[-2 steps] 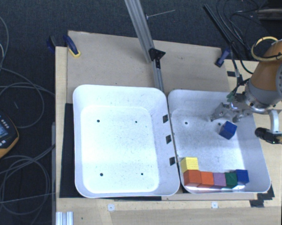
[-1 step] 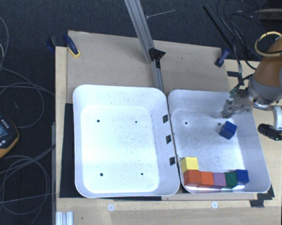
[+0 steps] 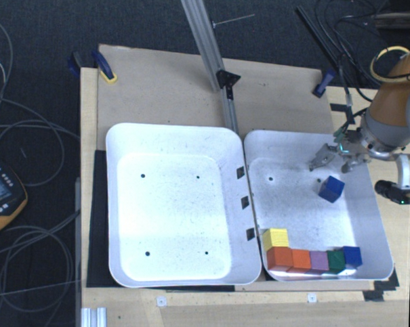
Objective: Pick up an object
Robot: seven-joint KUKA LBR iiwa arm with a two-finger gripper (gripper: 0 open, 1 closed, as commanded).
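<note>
Two white bins sit side by side. Over the far part of the right bin (image 3: 372,221), the gripper (image 3: 335,158) hangs with its fingers spread apart, grasping nothing. A blue cube (image 3: 331,189) lies loose just below it on the bin floor. Along the bin's near wall sits a row of cubes (image 3: 309,255).

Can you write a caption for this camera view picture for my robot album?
Robot gripper hovers over the right bin, just above a lone blue cube, near a row of colored cubes.
</note>
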